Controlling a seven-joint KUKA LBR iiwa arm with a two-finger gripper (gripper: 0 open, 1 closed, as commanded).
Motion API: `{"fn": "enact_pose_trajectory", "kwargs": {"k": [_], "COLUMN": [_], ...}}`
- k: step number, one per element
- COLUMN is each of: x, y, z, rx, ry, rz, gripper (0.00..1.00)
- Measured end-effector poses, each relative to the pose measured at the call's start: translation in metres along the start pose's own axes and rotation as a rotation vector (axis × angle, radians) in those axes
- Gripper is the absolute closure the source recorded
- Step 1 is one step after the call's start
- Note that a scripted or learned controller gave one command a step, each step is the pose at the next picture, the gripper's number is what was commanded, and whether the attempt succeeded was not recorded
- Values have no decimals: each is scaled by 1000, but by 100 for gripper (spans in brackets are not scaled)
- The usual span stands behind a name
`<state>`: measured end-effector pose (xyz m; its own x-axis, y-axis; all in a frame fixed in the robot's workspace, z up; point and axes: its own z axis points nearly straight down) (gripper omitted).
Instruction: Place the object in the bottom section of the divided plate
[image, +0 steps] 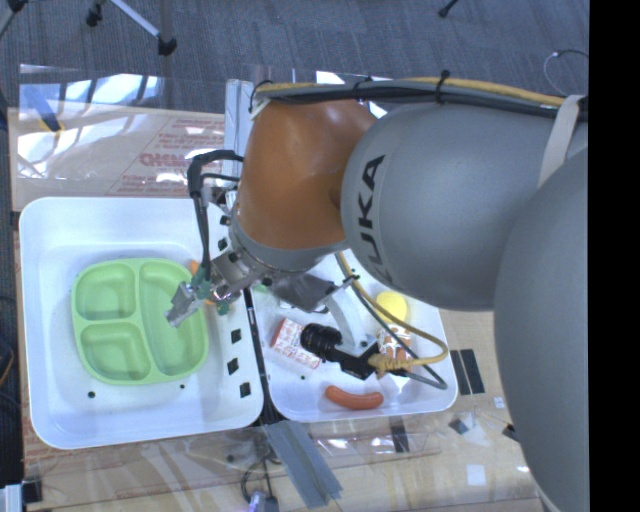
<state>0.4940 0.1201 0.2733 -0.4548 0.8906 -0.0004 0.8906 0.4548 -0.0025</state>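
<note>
Left bin (40, 300), with green plate (110, 350) inside. Gripper (185, 305) over plate's 3 o'clock edge; grasp impossible to tell. Small orange-green object (203, 287) tight against gripper. Probably best: shift toward 7 o'clock section, lower gently, then release.

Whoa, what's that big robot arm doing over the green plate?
The arm reaches in from the right, and its hand hangs over the right side of the plate in the left bin. A small orange-and-green thing sits right at the hand, but it's too hard to tell if it's gripped. The right bin has a sausage, a red-and-white packet and a yellow thing.
</note>
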Motion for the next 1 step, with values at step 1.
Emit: {"fn": "enact_pose_trajectory", "kwargs": {"k": [1], "x": [25], "y": [-1], "z": [-21], "rx": [-3], "ry": [0], "rz": [-35], "gripper": [0]}}
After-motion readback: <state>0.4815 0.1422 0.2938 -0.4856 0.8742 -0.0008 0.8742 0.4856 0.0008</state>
